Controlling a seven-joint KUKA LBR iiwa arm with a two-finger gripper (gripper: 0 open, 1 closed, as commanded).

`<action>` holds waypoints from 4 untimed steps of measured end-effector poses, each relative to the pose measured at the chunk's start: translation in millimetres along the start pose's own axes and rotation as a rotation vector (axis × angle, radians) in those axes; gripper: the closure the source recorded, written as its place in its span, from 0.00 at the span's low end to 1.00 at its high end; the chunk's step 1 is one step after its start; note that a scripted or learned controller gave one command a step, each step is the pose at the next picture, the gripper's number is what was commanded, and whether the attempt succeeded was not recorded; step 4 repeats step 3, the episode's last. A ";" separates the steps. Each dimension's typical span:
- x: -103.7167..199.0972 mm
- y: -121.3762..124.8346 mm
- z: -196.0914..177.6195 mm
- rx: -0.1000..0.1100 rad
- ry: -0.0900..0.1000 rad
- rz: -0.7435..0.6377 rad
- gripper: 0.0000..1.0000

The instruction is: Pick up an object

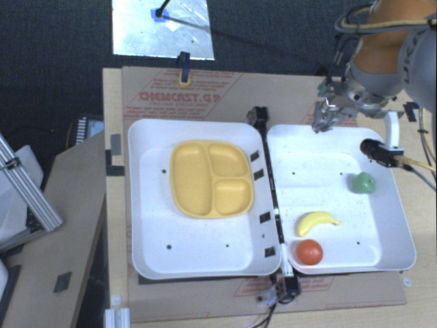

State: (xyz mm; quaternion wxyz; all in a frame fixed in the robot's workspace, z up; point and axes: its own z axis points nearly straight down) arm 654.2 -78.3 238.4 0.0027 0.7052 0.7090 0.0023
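The right bin [382,251] holds a green apple [363,182] near its right side, a yellow banana [317,221] toward the front, and a red-orange tomato [310,251] at the front left corner. My gripper [323,121] hangs over the far left edge of that bin, well apart from all three fruits. Nothing is seen between its fingers. In the left bin [150,251] lies a yellow divided plate [210,178].
A black clip strip [268,183] runs along the seam between the two bins. The bins rest on a cardboard sheet [184,94]. A shiny metal sheet [164,19] lies on the dark floor behind. An aluminium frame [27,190] stands at the left.
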 end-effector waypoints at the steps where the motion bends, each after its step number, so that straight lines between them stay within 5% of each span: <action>1: 52.3 -29.8 -6.0 0.007 0.002 -0.004 1.00; 3: 139.6 -80.1 -15.5 0.007 0.003 -0.004 1.00; 4: 139.6 -80.1 -15.5 0.007 0.003 -0.004 1.00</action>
